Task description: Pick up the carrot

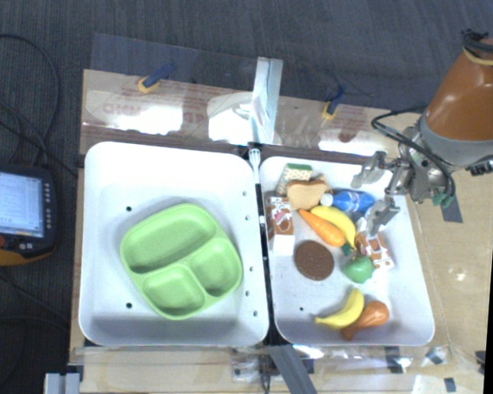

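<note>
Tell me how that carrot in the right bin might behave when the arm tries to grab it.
The carrot looks smooth and tapered, so it may slip toward its thin end when squeezed. Being rounded, it would probably roll if nudged. It lies wedged against the yellow banana and near the brown disc, so those neighbours would likely shift too.

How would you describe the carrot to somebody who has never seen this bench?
Look in the right white bin, at the pile in its upper half. The carrot lies slanted there, between a yellow banana above and a brown round disc below. It alone is orange and tapered.
</note>
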You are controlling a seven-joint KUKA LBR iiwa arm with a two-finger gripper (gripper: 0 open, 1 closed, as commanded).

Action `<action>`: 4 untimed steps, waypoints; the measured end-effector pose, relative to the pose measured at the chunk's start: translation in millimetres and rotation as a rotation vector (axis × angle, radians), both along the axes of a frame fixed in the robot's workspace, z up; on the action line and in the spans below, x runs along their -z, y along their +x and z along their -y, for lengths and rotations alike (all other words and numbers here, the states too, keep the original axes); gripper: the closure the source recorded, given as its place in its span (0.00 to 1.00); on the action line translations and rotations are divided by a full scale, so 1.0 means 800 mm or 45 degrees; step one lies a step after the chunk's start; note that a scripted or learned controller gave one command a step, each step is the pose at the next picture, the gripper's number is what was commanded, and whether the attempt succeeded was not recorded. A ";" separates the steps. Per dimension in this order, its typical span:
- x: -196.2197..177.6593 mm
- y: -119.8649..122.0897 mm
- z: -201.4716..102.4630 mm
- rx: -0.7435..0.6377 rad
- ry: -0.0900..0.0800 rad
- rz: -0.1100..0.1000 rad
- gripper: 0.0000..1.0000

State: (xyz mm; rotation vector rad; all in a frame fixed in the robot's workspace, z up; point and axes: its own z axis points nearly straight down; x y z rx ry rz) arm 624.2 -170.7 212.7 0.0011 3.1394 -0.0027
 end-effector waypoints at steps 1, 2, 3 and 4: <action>0.154 0.019 -0.028 -0.181 -0.005 0.004 0.00; 0.153 -0.012 -0.066 0.004 -0.001 0.015 0.00; 0.152 -0.058 -0.089 -0.177 -0.006 0.020 0.00; 0.137 -0.055 -0.090 -0.179 -0.009 0.028 1.00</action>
